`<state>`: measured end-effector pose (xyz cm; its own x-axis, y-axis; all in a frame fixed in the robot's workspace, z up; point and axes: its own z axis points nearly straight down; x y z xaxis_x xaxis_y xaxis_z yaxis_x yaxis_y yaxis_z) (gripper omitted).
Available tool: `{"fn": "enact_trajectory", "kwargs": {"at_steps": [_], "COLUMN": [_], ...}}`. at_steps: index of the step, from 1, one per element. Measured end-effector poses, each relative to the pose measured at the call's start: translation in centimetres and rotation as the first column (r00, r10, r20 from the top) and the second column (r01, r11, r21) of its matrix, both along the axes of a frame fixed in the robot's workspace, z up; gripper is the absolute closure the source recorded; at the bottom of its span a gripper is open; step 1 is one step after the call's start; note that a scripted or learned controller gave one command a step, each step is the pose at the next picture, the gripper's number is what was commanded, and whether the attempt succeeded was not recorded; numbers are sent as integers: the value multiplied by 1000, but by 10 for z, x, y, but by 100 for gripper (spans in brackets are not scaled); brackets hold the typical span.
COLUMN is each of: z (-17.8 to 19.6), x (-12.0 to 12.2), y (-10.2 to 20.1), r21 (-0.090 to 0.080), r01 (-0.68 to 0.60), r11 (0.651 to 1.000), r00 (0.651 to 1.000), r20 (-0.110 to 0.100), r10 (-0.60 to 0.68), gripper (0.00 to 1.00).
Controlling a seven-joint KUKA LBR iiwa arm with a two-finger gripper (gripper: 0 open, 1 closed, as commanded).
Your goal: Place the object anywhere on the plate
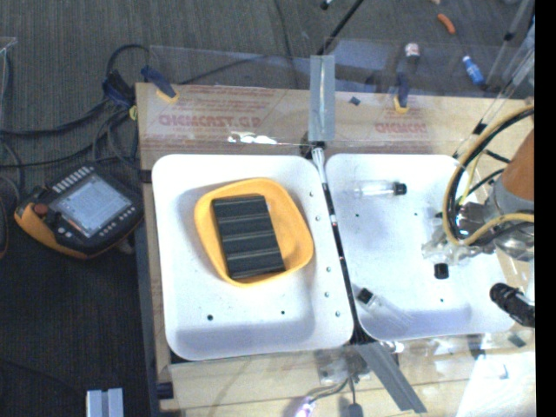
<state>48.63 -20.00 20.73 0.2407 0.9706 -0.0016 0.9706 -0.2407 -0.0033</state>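
Observation:
A yellow plate [296,226] lies in the left bin [174,233]. A dark ridged rectangular block [248,235] rests flat on the middle of the plate. My gripper [440,252] hangs over the right side of the right bin [391,233], far from the plate, at the end of the grey arm with cables around the wrist. A small black piece [441,271] lies on the bin floor just below the gripper. I see nothing held in the gripper.
A clear tube with a black cap [380,188] lies at the back of the right bin. Another small black piece [365,297] sits near that bin's front left corner. A metal divider [320,102] stands behind the bins.

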Motion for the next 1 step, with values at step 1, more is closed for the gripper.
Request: {"fn": "enact_trajectory", "kwargs": {"at_steps": [1], "z": [0], "x": [0], "y": [0], "r21": [0], "r01": [0], "r11": [1000], "r00": [1000], "r20": [0], "r10": [0], "gripper": [0]}}
